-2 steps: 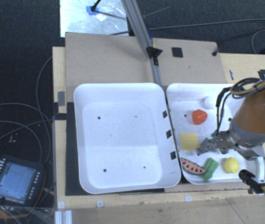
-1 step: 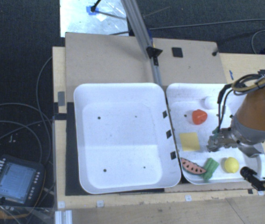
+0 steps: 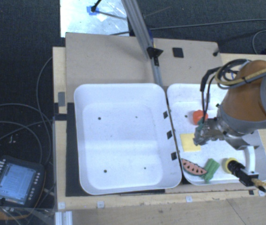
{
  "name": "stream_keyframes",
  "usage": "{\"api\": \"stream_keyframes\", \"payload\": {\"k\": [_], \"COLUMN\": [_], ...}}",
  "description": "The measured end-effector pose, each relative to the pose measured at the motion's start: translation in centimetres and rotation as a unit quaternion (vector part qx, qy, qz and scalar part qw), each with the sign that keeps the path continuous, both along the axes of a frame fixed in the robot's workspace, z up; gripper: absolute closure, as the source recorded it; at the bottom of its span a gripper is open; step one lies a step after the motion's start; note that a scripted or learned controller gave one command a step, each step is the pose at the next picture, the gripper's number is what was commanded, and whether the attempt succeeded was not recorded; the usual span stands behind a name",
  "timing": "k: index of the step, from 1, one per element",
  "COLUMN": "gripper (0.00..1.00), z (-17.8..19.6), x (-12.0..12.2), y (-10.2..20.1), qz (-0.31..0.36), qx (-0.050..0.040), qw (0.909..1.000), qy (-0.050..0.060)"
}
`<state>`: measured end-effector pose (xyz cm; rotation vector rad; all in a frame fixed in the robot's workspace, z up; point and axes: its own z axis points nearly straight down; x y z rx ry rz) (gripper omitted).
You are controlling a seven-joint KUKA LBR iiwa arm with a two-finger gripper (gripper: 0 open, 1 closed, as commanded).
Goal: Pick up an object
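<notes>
My gripper [image 3: 199, 138] hangs low in the right bin [image 3: 182, 97], right over the right edge of a flat yellow square [image 3: 188, 142]. A small orange-red object [image 3: 198, 116] lies just behind the gripper. Near the bin's front edge lie a watermelon-slice toy [image 3: 193, 167], a green block [image 3: 210, 169] and a yellow round object [image 3: 229, 164]. The arm's grey and orange body covers the right part of this bin.
The left bin [image 3: 123, 135] stands beside the right one, joined by black clips along the shared edge. A grey pole [image 3: 140, 27] slants up from the back of the bench. Cables loop above the arm's wrist. A teach pendant [image 3: 12, 179] lies on the floor at lower left.
</notes>
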<state>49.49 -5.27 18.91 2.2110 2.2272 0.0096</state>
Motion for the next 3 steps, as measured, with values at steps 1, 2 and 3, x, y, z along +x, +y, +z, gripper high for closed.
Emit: {"api": "stream_keyframes", "payload": {"k": [1, 2, 3], "gripper": [1.00, 1.00, 1.00], "z": [1.9, 6.4, -0.1], "x": [4.7, 0.1, 7.3], "y": [6.8, 6.0, 9.1], "qz": [-0.001, -0.004, -0.003], "qx": [-0.0001, -0.0006, -0.0013], "qw": [1.0000, 1.0000, 1.0000], "qy": [0.002, 0.001, 0.006]}}
